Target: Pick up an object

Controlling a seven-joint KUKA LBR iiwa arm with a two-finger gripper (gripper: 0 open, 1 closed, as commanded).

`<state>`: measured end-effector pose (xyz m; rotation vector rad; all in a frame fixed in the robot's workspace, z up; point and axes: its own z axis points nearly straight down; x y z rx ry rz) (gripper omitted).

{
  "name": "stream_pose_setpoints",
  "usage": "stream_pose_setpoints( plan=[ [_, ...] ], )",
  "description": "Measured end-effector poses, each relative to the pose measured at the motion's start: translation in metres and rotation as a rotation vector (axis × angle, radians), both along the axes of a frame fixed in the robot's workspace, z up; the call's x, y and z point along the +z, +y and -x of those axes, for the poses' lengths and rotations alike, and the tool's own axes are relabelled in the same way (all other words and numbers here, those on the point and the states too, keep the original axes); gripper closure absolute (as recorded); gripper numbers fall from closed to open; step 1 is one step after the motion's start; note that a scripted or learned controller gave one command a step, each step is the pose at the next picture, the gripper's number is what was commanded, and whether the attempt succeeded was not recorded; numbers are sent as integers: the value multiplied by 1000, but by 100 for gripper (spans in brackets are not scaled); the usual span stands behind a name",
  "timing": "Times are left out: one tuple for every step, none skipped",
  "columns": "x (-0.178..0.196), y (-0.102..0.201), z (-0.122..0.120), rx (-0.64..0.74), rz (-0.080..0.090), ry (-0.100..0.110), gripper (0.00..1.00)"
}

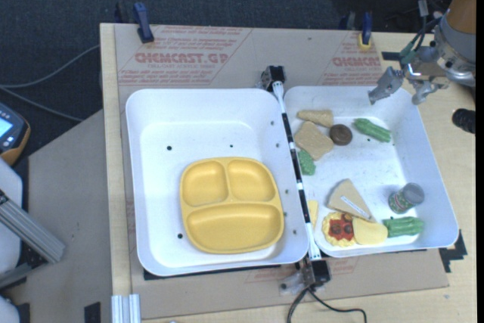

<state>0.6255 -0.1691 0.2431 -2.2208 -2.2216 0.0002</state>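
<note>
From the overhead camera, my grey two-finger gripper (404, 89) hangs over the far right corner of the right-hand white bin (432, 163), its fingers spread apart with nothing between them. Taking that bin as my landmark: the long green plastic bean pod (373, 129) lies inside it just below and left of my fingertips, the nearest thing to me. Beside it sits a round brown cookie (341, 135), touching a tan toast slice (312, 140). At the bin's near side lie a small grey can (405, 197) and a pizza slice with red topping (342, 228), well apart from me. Left of the bin, the other white bin (151, 163) holds a yellow divided plate (230, 203).
</note>
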Motion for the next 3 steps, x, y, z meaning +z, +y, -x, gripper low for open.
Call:
stream_pose_setpoints(
  plan=[
    [-80, 7, -29, 3, -1, 6, 0],
    [-162, 38, -20, 2, -2, 3, 0],
    [-158, 72, -19, 3, -1, 2, 0]
  ],
)
